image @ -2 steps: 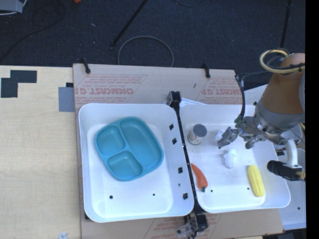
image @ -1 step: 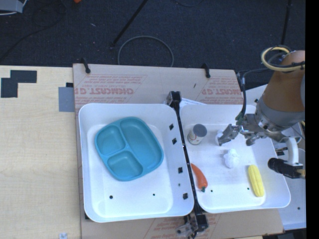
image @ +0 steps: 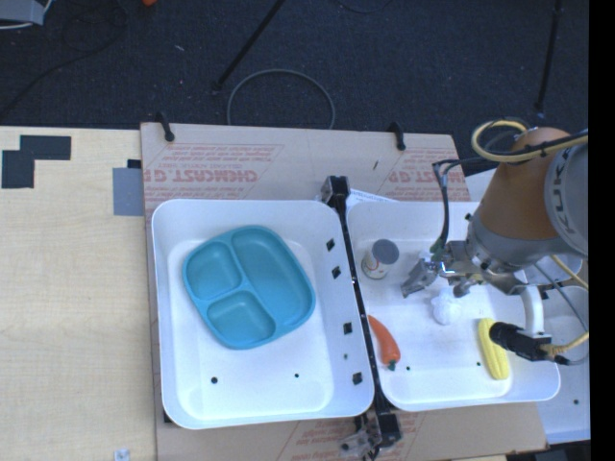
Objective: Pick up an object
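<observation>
Pincer [image: 420,281] seemingly parted, holding nothing, just beside small white lump [image: 443,308]; mirrored lettering on brown cardboard sheet [image: 207,168], unreadable.

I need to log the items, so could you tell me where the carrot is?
The carrot lies in the right bin, against the divider.

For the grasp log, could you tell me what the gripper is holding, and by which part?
It cannot be told: the gripper hangs over the right bin near a small white object, with nothing visibly in it.
</observation>
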Controlling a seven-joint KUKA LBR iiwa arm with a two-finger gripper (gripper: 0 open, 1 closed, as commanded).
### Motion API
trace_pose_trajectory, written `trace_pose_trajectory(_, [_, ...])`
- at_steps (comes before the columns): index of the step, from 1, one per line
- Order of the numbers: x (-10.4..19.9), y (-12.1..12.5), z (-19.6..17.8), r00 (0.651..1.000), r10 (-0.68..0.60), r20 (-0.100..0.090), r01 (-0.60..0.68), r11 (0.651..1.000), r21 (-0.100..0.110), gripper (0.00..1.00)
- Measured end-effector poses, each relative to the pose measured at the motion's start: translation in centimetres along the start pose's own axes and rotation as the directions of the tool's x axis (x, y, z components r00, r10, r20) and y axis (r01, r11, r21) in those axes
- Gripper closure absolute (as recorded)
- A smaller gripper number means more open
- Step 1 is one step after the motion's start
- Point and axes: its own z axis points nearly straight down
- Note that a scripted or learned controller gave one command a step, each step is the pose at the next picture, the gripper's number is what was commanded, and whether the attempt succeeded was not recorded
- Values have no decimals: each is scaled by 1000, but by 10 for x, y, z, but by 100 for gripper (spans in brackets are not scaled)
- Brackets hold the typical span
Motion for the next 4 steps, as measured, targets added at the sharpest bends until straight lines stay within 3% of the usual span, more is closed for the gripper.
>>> trace_pose_trajectory(1, [1,1,52,1000,1,1,-1,1000,-5,0])
trace_pose_trajectory(2, [0,0,41,1000,6,1,-6,1000,-3,100])
trace_pose_trajectory(4, [-3,2,-61,1000,0,2,0,1000,-9,100])
